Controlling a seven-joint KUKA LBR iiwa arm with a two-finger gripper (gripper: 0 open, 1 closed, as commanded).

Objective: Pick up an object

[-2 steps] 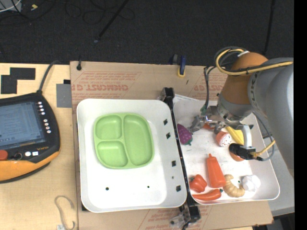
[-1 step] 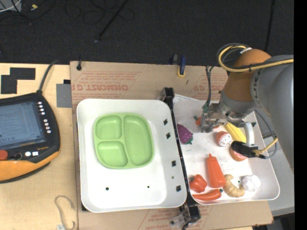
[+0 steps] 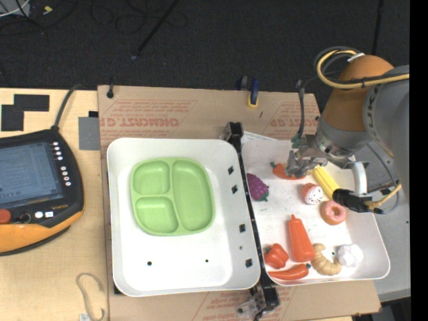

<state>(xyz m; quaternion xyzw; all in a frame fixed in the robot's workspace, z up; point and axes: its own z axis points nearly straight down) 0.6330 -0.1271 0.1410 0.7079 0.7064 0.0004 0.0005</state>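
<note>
A small orange-red toy (image 3: 286, 172) lies in the right-hand bin (image 3: 374, 246), directly under the end effector (image 3: 299, 166), which is lowered onto it; whether it is clenched or released cannot be told. Just right of the end effector lie a yellow corn cob (image 3: 326, 179) and a pink doughnut (image 3: 332, 212); to its left, purple grapes (image 3: 257, 186).
</note>
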